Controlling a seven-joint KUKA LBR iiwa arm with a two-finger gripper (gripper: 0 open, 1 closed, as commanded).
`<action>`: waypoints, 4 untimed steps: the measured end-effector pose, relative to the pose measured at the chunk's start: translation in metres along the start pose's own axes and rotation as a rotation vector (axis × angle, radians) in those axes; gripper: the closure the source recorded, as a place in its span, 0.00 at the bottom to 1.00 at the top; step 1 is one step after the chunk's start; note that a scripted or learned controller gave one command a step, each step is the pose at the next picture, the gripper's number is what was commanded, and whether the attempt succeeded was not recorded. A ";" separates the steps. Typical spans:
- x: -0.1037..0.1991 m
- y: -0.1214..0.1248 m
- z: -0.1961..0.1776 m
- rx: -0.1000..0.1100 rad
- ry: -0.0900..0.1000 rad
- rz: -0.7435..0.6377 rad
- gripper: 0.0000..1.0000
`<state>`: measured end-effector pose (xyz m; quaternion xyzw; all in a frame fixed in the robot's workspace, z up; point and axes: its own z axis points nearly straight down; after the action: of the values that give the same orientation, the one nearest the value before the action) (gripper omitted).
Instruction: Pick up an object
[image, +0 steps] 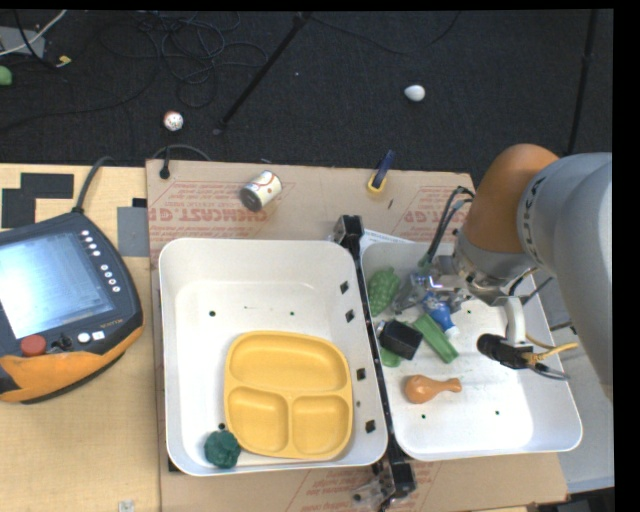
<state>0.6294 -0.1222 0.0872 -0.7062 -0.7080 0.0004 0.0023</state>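
Note:
My gripper (428, 288) is low in the back left part of the right bin (480, 440), among the objects there. Just to its left lies a knobbly green object (382, 290). Below it a small blue piece (443, 318) rests against a green stick (437, 338). A black block (400, 340) sits near the divider. Nearer the front lies an orange drumstick-shaped toy (430, 387). Whether anything is between the fingers is hidden by the wrist.
The left bin (200, 290) holds a yellow divided plate (288, 393) and a dark green ball (223, 448) at its front left corner. On the cardboard behind the bins lie a small can (260, 190) and a blue-and-yellow tool (380, 172). A control pendant (60, 300) sits far left.

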 end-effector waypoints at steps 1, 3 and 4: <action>0.092 -0.009 -0.107 -0.010 0.001 -0.005 0.00; 0.065 -0.089 -0.237 -0.012 -0.003 0.008 1.00; 0.097 -0.130 -0.354 -0.013 -0.001 -0.001 1.00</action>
<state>0.5009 -0.0265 0.4419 -0.7060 -0.7082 -0.0035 -0.0027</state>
